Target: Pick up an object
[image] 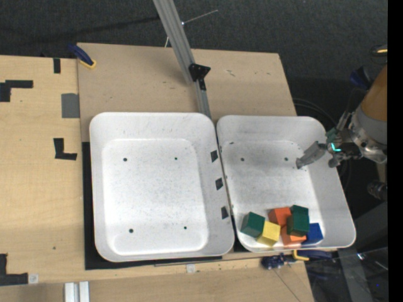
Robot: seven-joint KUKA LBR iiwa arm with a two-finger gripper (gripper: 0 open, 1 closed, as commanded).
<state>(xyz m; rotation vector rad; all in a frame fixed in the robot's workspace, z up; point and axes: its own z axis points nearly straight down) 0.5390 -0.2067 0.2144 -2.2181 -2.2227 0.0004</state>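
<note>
While the gripper [306, 156] hovers at the right bin's [264, 140] 3 o'clock rim, its grip state cannot be told.
Blocks [283, 225] cluster at 5 o'clock, long axis running 3 to 9.

You look down on a pale wood bench [157, 80] that runs off the left edge. Black tape marks [61, 148] and a grey patch [70, 104] sit on its left part, and a blue-and-yellow clamp [82, 55] grips its far edge. A black mat [88, 206] shows along the bench under the white trays. A grey metal pole [176, 27] slants in from the top, with a black bracket [199, 72] partway down. Beyond the bench you see dark carpet [283, 14]. The light is even and soft.
</note>
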